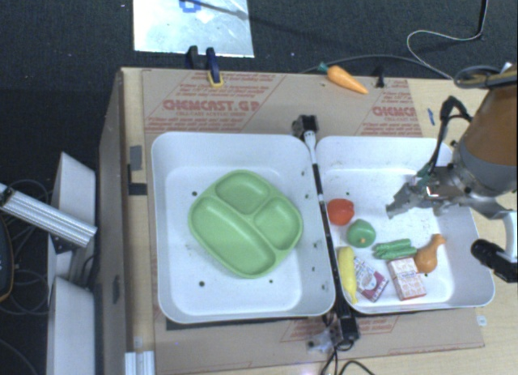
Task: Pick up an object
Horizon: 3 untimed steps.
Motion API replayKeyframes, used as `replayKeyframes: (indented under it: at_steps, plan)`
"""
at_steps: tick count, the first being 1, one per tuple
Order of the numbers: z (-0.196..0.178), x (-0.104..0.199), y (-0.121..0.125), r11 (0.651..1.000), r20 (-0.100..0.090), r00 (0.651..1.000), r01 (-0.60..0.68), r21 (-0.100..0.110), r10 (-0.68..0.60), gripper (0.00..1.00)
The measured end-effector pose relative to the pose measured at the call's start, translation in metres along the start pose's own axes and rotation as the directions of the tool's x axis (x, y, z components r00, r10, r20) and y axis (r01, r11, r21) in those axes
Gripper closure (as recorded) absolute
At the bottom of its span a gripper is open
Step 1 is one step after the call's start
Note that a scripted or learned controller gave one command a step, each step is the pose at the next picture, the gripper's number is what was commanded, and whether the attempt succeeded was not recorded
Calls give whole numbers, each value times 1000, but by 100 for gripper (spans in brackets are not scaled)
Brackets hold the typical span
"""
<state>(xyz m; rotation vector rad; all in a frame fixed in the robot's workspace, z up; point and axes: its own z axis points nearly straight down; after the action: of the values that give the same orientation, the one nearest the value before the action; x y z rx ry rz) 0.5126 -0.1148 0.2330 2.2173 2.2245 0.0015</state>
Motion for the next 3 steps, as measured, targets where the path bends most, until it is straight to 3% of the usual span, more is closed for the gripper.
replayKeyframes:
  at_steps: [1, 2, 3]
  plan:
    - [149, 19, 43, 1000, 0, 1000, -1, -1, 1, 0]
    - [149, 11, 83, 1000, 0, 1000, 0, -1, 0, 0]
    - [148, 19, 157, 1000, 0, 1000, 1, -3, -1, 0]
